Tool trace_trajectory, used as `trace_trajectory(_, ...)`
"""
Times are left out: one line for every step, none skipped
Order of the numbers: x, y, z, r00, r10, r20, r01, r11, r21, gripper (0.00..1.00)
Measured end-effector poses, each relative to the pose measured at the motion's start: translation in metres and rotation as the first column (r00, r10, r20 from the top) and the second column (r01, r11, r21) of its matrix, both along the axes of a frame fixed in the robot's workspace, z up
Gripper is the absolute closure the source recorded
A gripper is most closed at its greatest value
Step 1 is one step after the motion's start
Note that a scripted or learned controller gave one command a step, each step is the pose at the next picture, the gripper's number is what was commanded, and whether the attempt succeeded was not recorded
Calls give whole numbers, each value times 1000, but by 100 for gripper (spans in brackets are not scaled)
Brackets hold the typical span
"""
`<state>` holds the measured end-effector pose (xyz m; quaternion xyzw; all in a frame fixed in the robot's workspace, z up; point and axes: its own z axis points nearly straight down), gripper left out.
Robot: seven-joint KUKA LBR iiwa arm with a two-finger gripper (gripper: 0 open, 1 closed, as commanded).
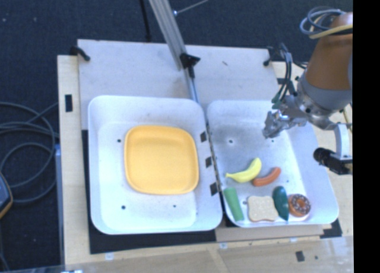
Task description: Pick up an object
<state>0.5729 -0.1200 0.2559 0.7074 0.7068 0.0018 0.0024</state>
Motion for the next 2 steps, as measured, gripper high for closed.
trace_trajectory(0,-1,8,1000,0,-5,0,1000,1,100)
trace_trajectory(24,51,-5,1000,4,-6,-4,1000,1,100)
